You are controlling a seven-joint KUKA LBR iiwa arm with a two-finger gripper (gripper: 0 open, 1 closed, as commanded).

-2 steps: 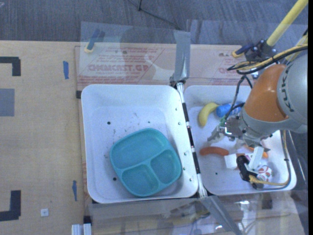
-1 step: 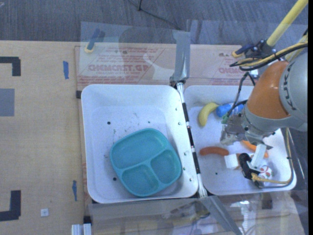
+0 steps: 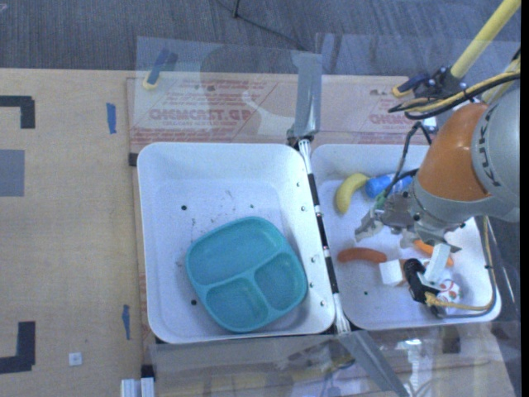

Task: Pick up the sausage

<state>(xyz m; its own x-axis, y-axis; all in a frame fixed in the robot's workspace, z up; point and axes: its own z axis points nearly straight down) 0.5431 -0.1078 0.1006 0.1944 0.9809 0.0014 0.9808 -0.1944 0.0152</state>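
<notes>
The sausage [image 3: 362, 255] lies flat on the floor of the right bin [image 3: 372, 304], near its left wall. The tool [image 3: 382, 224] hangs just above and a little to the right of it, and nothing is seen between its fingers; whether they are spread or pressed together cannot be told. A yellow banana [image 3: 350, 192] lies higher up in the same bin, with a blue thing [image 3: 377, 184] beside it. A small white block [image 3: 390, 273] sits just right of the sausage. The left bin [image 3: 165, 180] holds a teal tray [image 3: 245, 273] with three parts.
</notes>
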